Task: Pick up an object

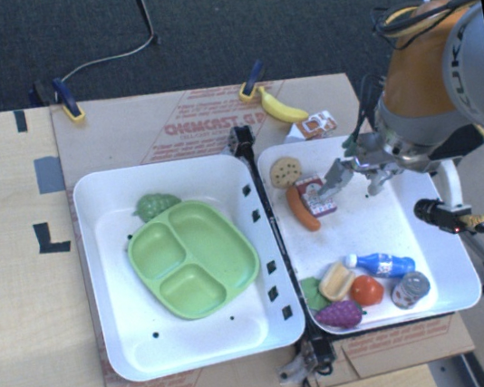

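The gripper (360,172), grey metal below the arm's orange band, hangs over the upper part of the right bin (436,252) with its 2 fingers spread fairly wide and nothing between them; one finger (338,174) reaches toward a small red-and-white carton (317,196) and looks close to or touching its corner, though I cannot tell which. Just left of the carton lies a smooth orange-red sausage (301,208), and above it a round, speckled cookie (285,171). Along the bin's lower edge sits a cluster of glossy toy foods: a bumpy purple grape bunch (339,314), a tan bread roll (336,281), a round red tomato (366,290), a blue bottle with a white cap (382,264) and a silvery can (409,290). The left bin (110,283), shallow white plastic with rounded corners, holds a pale green 3-compartment tray (193,257) with a knobbly green vegetable (155,203) at its upper left corner. Both bins rest on brown printed cardboard (185,128) laid over a light wooden tabletop (16,299). A curved yellow banana (281,108) lies on the cardboard above the right bin. Dark carpet (32,39) lies beyond.
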### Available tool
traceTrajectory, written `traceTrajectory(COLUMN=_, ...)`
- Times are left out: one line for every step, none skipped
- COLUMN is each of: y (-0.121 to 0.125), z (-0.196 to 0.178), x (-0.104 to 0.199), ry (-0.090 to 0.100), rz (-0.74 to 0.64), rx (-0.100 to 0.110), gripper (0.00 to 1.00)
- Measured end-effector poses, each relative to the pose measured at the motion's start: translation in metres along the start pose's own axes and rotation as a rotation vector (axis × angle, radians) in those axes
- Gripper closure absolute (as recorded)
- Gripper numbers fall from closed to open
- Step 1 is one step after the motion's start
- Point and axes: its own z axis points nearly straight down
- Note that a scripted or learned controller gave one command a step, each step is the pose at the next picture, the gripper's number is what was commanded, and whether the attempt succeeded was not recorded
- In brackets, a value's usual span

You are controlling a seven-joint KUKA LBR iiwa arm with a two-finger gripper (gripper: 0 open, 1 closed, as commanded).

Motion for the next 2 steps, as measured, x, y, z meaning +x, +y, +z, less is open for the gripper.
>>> traceTrajectory(y=0.038, z=0.021, x=0.025, ry=0.0, rz=-0.001, rx=0.0, gripper=0.0)
traceTrajectory(y=0.056, z=0.119, x=0.008, ry=-0.002, rz=0.0, rx=-0.004, gripper=0.0)
